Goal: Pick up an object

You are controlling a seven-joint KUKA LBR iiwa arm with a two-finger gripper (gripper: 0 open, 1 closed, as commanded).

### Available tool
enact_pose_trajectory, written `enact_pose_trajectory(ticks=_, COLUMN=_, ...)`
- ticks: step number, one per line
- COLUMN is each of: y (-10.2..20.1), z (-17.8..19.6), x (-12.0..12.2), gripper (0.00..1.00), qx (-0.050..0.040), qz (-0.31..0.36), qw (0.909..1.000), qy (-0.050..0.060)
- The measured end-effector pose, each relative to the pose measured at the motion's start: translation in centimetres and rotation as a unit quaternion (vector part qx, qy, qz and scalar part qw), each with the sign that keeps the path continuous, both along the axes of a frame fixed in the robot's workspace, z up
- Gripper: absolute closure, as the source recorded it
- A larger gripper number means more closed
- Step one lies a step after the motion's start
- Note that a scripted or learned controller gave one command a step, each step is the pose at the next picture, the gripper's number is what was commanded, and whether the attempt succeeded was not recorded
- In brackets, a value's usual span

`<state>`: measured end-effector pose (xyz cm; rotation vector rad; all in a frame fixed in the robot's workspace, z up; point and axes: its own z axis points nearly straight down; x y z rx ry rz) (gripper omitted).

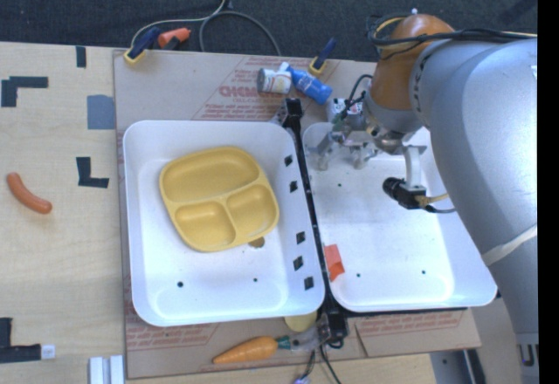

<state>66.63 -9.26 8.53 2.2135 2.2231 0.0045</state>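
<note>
Camera view: red "CHOM…" lettering (229, 92) on cardboard (210, 103).

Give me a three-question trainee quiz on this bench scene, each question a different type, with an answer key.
1. True or false: the yellow divided plate lies in the bin on the camera view's left.
2. Multiple choice: the toy carrot lies
A. inside the right bin
B. on the yellow plate
C. on the cardboard below the left bin, outside both bins
3. Fill in: the gripper hangs over the upper-left corner of the ____ bin.

Key: 1 true; 2 C; 3 right.
</note>
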Motion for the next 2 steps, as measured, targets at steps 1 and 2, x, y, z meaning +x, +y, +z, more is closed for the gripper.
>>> enact_pose_trajectory(ticks=1, y=-0.12, z=1.05, x=-0.21, gripper=1.00, qx=-0.0010, qz=-0.001, qw=1.0000, qy=0.001)
enact_pose_trajectory(ticks=2, y=-0.12, z=1.00, x=-0.23, gripper=0.00, qx=-0.0013, qz=-0.001, qw=1.0000, qy=0.002)
